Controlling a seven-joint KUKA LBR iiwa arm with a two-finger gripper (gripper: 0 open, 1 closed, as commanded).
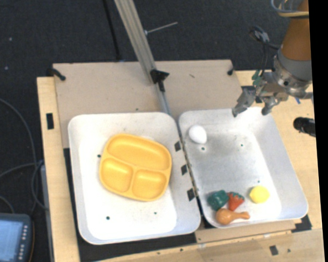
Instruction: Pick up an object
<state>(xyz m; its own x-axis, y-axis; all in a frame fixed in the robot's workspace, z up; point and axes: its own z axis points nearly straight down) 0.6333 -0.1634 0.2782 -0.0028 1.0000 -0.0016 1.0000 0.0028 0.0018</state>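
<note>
the claw [254,106] hangs over the far right corner of the right bin [276,148], its two fingers spread apart with nothing between them, so it is released and holds no object. it sits high and at the bin's rim, which looks like a waiting or approach pose, not a grasp.

the likely things to pick all lie in the same bin as the claw. the white egg-shaped piece [197,134] is the closest, to the claw's left and a little nearer the camera, lying alone on bare floor but close to the bin's left wall. the rest cluster well apart from the claw at the near edge: a yellow ball [259,194], a red piece [235,198] touching a green piece [217,199], and an orange drumstick-shaped toy [233,216] pressed against the near rim.

in my judgement the white piece gives the fingers the most room, though the left wall may crowd one finger. the near cluster is tighter; the rim and the touching neighbours leave little gap to slip fingers in. the yellow ball stands slightly free but could roll.

further left of the claw, the left bin [91,215] holds a yellow divided plate [135,167], lying flat. a metal pole [139,38] slants up behind the bins, to the claw's left.
</note>
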